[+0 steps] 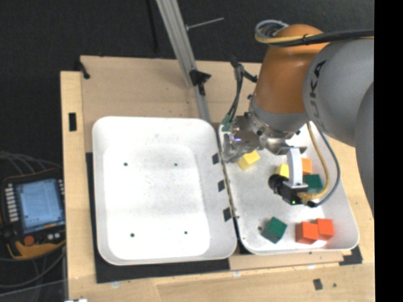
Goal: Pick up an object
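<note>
I judge the arm (327,74) is on its approach over the right bin's (252,244) far left corner. The gripper (242,145) hangs just above a yellow block (249,160); whether it is gaping or closed I cannot tell. Next I must descend squarely onto that block. The left bin (107,168) is bare. Nearer the front edge lie an orange block (313,230) and a green block (274,229).

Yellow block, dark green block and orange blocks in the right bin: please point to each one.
yellow block (249,160), camera view, its top face.
dark green block (274,229), camera view, its top face.
orange blocks (308,231), camera view, the left block's top.
</note>
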`<state>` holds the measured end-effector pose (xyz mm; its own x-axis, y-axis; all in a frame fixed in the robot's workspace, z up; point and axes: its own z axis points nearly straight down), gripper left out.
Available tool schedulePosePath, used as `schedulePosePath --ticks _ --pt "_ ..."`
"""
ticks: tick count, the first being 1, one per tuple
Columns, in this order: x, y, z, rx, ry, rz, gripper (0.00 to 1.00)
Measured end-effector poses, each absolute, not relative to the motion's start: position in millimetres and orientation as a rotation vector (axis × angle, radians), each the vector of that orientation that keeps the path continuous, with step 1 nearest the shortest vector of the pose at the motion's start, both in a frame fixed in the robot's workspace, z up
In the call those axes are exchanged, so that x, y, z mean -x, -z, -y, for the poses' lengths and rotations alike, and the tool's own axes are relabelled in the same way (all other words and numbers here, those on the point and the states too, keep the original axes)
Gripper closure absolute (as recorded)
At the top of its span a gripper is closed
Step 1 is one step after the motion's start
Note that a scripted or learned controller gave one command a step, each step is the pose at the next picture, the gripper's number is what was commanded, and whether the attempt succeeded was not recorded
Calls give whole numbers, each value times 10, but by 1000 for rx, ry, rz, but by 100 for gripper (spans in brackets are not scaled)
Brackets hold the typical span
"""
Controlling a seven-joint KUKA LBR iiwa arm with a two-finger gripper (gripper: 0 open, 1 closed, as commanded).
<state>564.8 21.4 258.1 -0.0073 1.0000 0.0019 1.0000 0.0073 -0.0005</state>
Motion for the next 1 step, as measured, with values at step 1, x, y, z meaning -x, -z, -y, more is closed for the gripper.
schedulePosePath --ticks 1 --pt "-5528 -2575 -701 2212 0 2228 100"
